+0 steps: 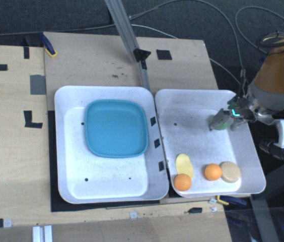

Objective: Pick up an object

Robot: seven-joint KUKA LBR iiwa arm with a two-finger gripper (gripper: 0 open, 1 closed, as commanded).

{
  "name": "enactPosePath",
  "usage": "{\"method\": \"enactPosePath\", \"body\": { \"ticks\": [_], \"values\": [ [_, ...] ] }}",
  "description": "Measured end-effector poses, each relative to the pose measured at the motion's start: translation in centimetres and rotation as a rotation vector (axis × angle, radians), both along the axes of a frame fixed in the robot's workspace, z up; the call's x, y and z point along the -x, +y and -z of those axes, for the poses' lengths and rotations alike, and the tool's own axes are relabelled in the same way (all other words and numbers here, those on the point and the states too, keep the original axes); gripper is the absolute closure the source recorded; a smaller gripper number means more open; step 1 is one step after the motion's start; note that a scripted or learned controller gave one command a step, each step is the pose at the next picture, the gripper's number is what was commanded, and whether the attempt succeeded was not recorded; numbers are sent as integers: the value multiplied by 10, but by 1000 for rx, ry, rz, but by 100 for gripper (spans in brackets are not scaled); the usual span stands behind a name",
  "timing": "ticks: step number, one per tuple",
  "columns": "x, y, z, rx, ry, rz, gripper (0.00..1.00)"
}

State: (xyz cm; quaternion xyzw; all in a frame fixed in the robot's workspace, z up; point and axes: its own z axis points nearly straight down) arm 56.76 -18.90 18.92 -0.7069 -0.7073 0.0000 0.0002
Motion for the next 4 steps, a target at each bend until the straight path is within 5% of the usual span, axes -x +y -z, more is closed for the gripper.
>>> {"method": "enactPosePath", "body": {
  "ticks": [1, 3, 4],
  "values": [
    [0, 0, 0, 0, 0, 0, 0],
    [-7, -3, 100, 1, -1, 0, 0],
    [-8, -4, 88, 3, -4, 0, 100]
  ]
}}
